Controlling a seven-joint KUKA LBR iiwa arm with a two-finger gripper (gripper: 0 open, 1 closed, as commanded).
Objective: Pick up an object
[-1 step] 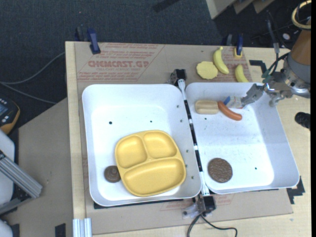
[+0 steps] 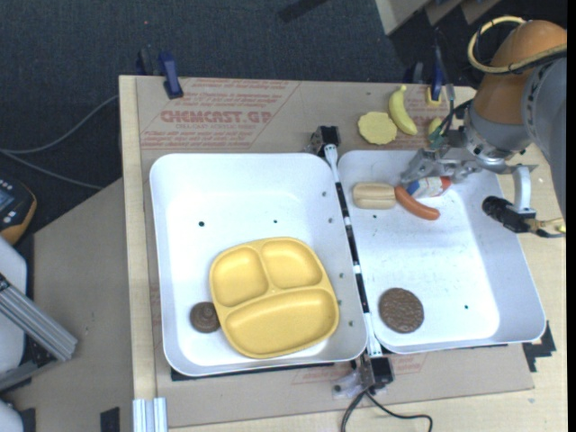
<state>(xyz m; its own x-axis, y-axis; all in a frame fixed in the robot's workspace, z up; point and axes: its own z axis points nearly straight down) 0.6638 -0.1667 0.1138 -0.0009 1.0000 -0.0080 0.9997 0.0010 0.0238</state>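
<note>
Fixed overhead camera, slanted down

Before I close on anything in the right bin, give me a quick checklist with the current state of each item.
1. Gripper over the right bin: ok, at its far edge.
2. Target nearby: ok, the sausage and bun lie just beside the gripper.
3. Something between the fingers: cannot tell, the wrist hides them.
4. Finger opening: cannot tell.
5. Sausage and bun apart enough for a single pick: not ok, they lie touching or nearly so.
6. Other items out of the way: ok, the patty sits at the bin's near end, the banana outside on the bench.
</note>
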